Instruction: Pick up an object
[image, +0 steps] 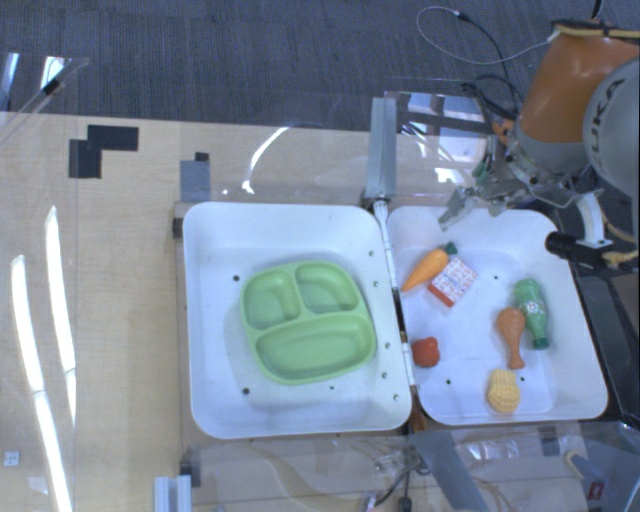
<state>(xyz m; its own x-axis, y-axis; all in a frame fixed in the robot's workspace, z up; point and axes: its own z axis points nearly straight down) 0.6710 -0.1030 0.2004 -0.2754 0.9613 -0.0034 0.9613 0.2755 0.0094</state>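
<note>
**Camera view: arm over upper right bin, six toys loose below**

Camera view, writing first: nothing fully readable. Grey arm (610, 100) at upper right carries dark lettering on its casing, cut by the frame edge, illegible. Small box (452, 281) has a red-and-white printed pattern, text too small to read. Green bottle (531, 312) has a pale label, also unreadable.

Surface: light wood bench (90, 330) with black square marks at upper left and glare streaks from a clear sheet. Dark ribbed floor (250, 50) across the top, thin cable (470, 30) looping on it. Metal bracket between the bins at upper centre.

Left bin (210, 400): green divided tray (308, 322), three compartments, roughly centred.

Right bin (580, 400): carrot (426, 269) at upper left, touching the box just right of it. Red tomato-like toy (426, 351) near the left wall, lower. Drumstick (512, 335) centre-right, just beside the bottle on its right. Corn (503, 391) at the lower edge, below the drumstick.

Gripper (470, 203) hangs over the right bin's upper rim, above and right of the carrot, apart from all toys. Fingers look spread apart, nothing between them. No object picked; all lie on the bin floor.
</note>
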